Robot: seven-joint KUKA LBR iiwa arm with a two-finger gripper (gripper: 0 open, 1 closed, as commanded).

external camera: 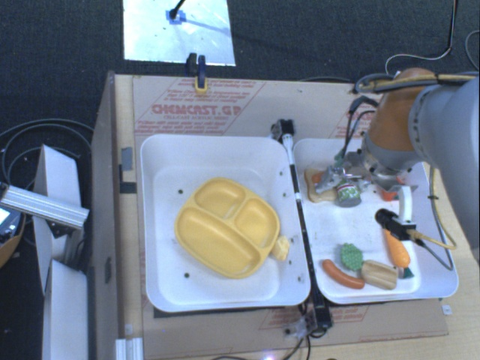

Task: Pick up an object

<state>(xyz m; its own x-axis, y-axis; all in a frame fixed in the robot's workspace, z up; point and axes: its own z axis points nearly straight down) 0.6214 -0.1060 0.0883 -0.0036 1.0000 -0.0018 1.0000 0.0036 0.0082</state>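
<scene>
Seemingly low over the far end of the right bin (442, 291), the gripper (346, 180) sits in a tight cluster of small items. Whether it is open or closed on anything cannot be told, since its metal parts merge with what lies beneath.

Just below it is one small round greenish can (349, 196), seen nearly end-on, so its long axis is hard to read. Touching the can on the left is one pale beige piece (320, 194), partly covered by the gripper. A red scrap (387, 196) peeks out under the arm (420, 126), mostly hidden.

Nearer the camera, one orange carrot (398, 251) lies with its long axis running from upper left to lower right. One red sausage (341, 274) slants the same way, beside one green lump (350, 256) and one tan block (379, 274).

The left bin (150, 201) holds one yellow divided plate (225, 227), with three compartments, and one small yellow bit (280, 248) touching its right edge.
</scene>
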